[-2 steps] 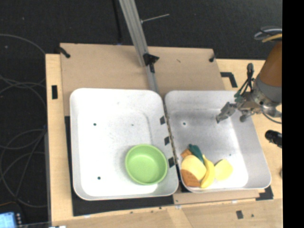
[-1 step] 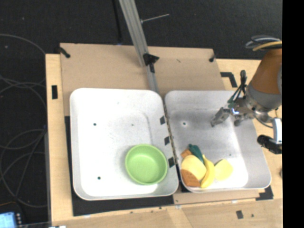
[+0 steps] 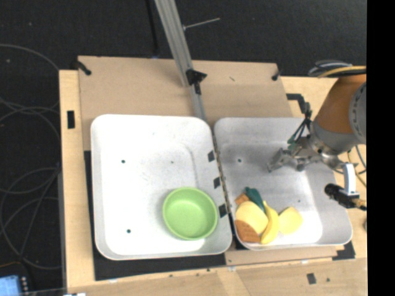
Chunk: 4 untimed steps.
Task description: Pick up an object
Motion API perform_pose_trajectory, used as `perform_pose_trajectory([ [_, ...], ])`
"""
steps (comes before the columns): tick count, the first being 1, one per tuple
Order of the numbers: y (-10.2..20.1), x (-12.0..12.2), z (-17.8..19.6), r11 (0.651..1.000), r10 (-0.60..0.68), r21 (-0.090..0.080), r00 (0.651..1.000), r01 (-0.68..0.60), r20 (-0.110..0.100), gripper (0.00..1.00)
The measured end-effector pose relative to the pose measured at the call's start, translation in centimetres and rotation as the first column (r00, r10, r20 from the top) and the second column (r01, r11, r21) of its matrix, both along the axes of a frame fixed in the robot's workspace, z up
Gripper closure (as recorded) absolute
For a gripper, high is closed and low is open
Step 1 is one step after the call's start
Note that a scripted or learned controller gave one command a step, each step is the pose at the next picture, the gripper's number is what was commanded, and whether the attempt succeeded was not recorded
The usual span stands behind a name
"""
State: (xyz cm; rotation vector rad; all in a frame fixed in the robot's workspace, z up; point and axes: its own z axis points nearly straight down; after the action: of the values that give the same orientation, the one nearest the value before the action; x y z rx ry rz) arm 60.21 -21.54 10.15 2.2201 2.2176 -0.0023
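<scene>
Holding a green bowl (image 3: pixel 190 213), the left bin (image 3: pixel 123 134) neighbours yellow-cluttered right bin (image 3: pixel 247 134).

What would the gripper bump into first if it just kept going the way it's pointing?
Probably the bare floor of the right bin. The gripper points down and leftward over it, well above the pile of toy food at the near edge, though depth is hard to judge.

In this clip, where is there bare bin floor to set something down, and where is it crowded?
Left bin: bare across its far half and left side; the green bowl fills the near right corner. Right bin: bare by the far left wall and near right corner. Crowded: the yellow toy pile at its near left, and under the gripper.
</scene>
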Motion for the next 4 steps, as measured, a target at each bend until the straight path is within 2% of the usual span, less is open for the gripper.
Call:
perform_pose_trajectory([
  [1,-0.1,0.1,1.1,1.000,0.000,0.000,1.000,0.000,0.004,1.00],
  [3,0.1,1.9,10.7,1.000,0.005,0.002,1.000,-0.005,0.001,1.00],
  [4,0.5,2.0,16.6,1.000,0.005,0.002,1.000,-0.005,0.001,1.00],
])
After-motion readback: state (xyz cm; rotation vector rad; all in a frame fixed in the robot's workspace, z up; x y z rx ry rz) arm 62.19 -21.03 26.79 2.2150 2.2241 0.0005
